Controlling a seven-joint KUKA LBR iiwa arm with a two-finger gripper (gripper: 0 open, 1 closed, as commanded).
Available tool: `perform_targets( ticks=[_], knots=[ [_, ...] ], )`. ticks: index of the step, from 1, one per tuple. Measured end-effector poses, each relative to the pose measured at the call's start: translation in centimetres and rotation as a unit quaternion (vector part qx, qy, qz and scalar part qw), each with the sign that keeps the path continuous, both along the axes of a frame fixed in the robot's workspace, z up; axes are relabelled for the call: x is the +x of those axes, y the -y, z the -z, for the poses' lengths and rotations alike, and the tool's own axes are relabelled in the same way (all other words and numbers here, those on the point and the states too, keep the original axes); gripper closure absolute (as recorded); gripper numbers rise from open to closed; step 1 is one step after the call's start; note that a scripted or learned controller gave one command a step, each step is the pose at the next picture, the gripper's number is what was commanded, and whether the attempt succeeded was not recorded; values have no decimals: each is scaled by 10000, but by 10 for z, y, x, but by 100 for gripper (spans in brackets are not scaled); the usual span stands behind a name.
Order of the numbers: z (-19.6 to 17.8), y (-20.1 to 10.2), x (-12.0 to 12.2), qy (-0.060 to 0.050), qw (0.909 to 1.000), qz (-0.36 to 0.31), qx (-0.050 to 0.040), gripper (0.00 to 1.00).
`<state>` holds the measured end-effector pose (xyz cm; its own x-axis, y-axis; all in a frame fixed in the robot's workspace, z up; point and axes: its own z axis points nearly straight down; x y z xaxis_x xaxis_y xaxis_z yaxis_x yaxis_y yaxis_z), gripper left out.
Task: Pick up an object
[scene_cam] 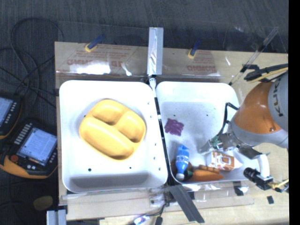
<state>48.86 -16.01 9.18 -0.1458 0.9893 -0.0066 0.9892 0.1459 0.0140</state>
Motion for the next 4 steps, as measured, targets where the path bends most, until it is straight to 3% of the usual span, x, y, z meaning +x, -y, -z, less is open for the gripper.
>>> perform_targets(
  ticks=[1,2,3,4],
  knots=[
    [-164,-90,-5,-84,9957,918,16,100],
    [-165,-90,-5,-83,9957,922,13,0],
    [-26,-59,-6,-98,9953,966,31,0],
    [-22,-61,60,-95,9999,-130,21,0]
  ],
)
